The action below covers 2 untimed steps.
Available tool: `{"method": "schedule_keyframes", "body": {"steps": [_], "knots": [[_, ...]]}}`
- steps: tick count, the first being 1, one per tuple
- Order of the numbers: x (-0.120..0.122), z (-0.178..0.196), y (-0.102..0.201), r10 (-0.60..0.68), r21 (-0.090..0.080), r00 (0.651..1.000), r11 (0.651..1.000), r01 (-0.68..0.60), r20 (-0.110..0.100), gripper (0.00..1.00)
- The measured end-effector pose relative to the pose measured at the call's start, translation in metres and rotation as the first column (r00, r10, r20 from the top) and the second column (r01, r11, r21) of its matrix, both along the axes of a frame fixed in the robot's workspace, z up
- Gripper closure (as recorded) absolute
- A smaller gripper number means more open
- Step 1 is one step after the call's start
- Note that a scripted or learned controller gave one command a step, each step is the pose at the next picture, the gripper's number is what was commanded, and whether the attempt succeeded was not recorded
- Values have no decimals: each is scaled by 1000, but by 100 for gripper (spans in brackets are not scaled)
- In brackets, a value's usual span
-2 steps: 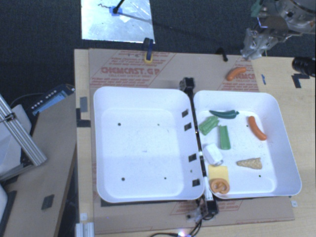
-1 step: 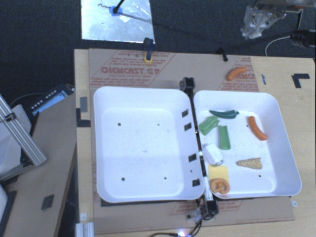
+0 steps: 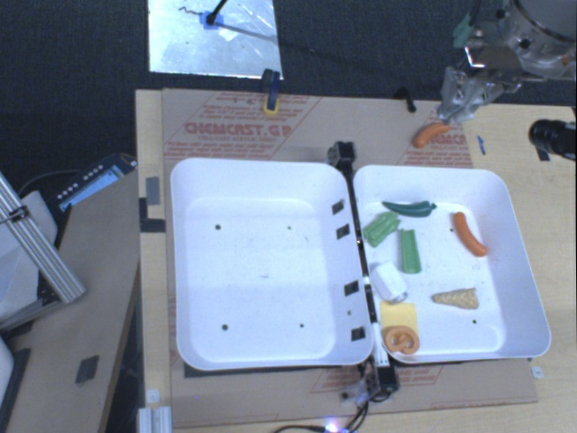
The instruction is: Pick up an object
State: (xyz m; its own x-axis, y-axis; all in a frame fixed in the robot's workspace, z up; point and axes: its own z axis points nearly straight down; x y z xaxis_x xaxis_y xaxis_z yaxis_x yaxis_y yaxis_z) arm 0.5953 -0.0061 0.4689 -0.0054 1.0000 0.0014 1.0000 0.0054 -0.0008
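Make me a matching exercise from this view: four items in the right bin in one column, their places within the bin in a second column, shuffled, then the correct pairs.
Items:
1. dark green pepper
2. orange sausage
3. yellow square
4. tan wedge

Places:
A. along the bin's right side
B. near the front left corner, just behind the orange ring
C. near the far wall
D. front half, right of the white cylinder

Pairs: 1-C, 2-A, 3-B, 4-D
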Motion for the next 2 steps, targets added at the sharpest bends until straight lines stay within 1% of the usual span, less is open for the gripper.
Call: {"method": "schedule_keyframes", "body": {"steps": [1, 2], "knots": [[76, 23, -10, -1, -3, 1000, 1000, 1, 9, 100], [-16, -32, 20, 1, 0, 1000, 1000, -1, -6, 100]]}}
